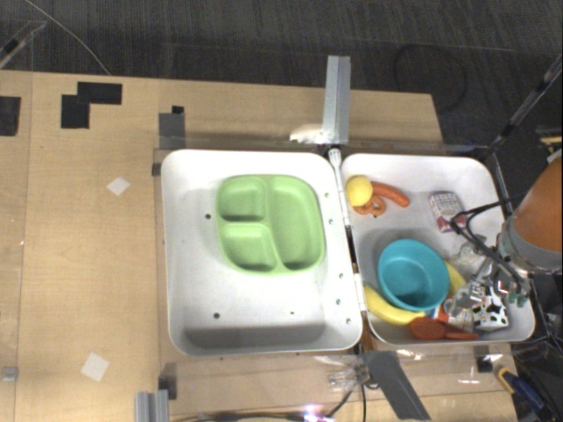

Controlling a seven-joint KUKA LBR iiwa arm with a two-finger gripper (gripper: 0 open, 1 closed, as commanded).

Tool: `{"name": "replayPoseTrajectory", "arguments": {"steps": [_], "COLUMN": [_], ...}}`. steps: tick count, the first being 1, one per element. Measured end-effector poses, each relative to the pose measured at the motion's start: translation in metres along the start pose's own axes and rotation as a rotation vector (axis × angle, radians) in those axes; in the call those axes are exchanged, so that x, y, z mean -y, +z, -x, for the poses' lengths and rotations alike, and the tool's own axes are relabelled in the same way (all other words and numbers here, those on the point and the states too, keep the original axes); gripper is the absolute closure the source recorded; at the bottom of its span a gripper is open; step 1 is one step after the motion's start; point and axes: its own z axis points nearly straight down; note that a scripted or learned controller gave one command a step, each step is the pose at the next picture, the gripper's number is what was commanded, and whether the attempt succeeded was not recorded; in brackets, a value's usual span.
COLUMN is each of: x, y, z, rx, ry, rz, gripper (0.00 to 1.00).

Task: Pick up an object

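You had the hand (482, 301) low in the right bin's (413, 167) near corner, beside the blue bowl (412, 273) and just above a red piece (433, 328). You needed one target clear of the bowl's rim. Whether the hand was open or held anything, I could not tell.

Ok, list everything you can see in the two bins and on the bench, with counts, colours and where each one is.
White bins: two, side by side on the wooden bench.
Divided tray: one, light green, middle of the left bin.
Bowl: one, teal, middle of the right bin.
Banana: one, yellow, under the bowl's near-left edge.
Yellow ball-like item: one, top left of the right bin.
Carrot-like item: one, orange, beside the yellow item.
Red item: one, near edge of the right bin.
Small wrapped item: one, pale with pink, far right area.
Arm: grey with orange band, from the right.
Hand: low over the right bin's near-right corner.
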Motion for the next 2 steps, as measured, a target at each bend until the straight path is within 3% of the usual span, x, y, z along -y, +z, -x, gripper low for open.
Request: {"name": "replayPoseTrajectory", "arguments": {"steps": [2], "x": [-0.0003], "y": [0.0005], "z": [-0.001], "rx": [0.001], "ry": [0.017], "rz": [-0.001], "gripper": [0.0]}}
